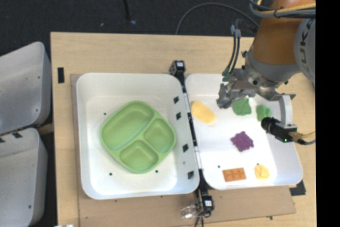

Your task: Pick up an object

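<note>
Gripper (227,99) hangs low over the upper part of the right bin (212,151), just right of the divide between the two bins, at the end of the grey arm (279,29) with its orange band, which comes in from the upper right of the frame. Whether the gripper is released or clenched cannot be told from this slanted overhead view, and nothing can be seen held in it. The things to be picked all lie loose on the white floor of the right bin. A green piece (242,107) sits just beside the gripper on its right, so close that touching or apart cannot be told. A smaller green piece (263,112) lies near it, further right. A yellow piece (203,112), rounded and lemon-like, lies just left of and below the gripper, near the bin's left wall. A purple piece (242,141) with a knobbly outline sits near the middle of the bin, well apart from the gripper. Along the bin's lower edge lie a flat orange block (234,174) and, to its right, a small yellow piece (261,171), close together but not touching. The left bin (90,167) holds a green plate (139,136) with three compartments, lying flat and turned at an angle near the bin's centre. Both bins rest side by side on the pale wooden bench (64,50).
</note>
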Robot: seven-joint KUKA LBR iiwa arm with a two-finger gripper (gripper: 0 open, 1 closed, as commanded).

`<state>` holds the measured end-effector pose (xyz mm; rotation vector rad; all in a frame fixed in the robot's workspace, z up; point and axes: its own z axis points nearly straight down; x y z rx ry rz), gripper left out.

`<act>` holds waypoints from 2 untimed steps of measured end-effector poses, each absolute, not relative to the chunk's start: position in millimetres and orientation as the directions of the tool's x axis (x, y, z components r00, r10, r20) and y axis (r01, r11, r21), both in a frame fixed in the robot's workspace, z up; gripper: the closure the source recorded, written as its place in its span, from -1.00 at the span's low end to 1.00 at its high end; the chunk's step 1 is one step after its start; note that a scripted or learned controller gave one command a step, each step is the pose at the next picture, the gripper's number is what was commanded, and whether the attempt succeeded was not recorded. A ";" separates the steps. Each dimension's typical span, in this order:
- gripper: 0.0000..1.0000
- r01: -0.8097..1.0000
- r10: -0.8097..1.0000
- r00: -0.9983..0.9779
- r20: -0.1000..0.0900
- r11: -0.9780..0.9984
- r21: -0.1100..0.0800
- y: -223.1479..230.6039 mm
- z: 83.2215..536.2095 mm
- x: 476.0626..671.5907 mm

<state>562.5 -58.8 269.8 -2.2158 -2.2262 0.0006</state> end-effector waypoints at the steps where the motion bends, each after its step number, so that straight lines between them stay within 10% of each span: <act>1: 1.00 1.000 1.000 -0.007 0.001 0.007 -0.001 -4.6 271.2 549.0; 2: 1.00 1.000 1.000 -0.005 0.001 0.005 -0.001 34.6 256.0 530.8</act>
